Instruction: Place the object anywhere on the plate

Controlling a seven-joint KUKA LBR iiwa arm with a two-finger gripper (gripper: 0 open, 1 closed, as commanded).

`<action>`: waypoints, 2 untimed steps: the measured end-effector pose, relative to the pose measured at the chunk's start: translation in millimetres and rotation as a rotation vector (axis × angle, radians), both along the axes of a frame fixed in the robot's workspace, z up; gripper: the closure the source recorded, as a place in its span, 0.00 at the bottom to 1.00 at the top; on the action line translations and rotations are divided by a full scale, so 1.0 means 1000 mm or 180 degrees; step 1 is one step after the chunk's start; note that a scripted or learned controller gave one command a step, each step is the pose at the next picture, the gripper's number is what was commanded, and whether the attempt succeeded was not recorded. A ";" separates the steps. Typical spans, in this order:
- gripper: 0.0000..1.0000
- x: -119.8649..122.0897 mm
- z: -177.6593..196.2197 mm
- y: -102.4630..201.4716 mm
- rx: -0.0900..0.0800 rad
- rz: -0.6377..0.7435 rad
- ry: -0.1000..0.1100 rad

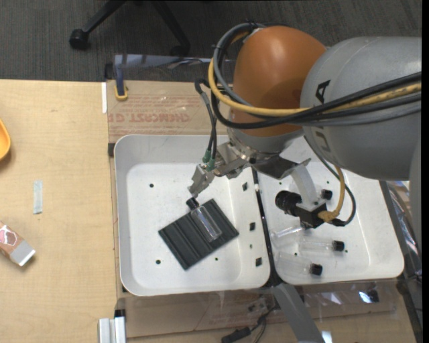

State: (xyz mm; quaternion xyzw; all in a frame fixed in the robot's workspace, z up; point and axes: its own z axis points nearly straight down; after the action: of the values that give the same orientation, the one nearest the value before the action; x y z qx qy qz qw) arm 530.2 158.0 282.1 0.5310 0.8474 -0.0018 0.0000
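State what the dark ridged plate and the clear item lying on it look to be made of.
Dark ridged plate: probably moulded plastic or rubber, matte; parallel ribs run along it with hardly any shine. Clear item: likely transparent plastic, possibly glass; the ribs show through it and it carries pale glints.

Below me sit two white bins, the left bin (124,221) touching the right bin (394,251), which holds clear tubes (320,248) with black caps. A cardboard sheet (157,114) with red lettering lies behind them. On my wooden bench (60,134) I see a small grey strip (37,197), a wrapped block (15,244) and an orange rim (3,142) at the edge. A black chair base (127,20) stands on the floor.
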 end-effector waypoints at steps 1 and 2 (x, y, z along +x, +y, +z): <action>0.00 0.068 0.034 0.027 -0.0006 -0.1503 -0.0003; 0.00 0.116 0.088 -0.010 0.0002 0.0732 -0.0011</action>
State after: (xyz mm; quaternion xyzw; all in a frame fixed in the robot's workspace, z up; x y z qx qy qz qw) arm 646.6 147.8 370.2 0.4302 0.9027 -0.0006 0.0016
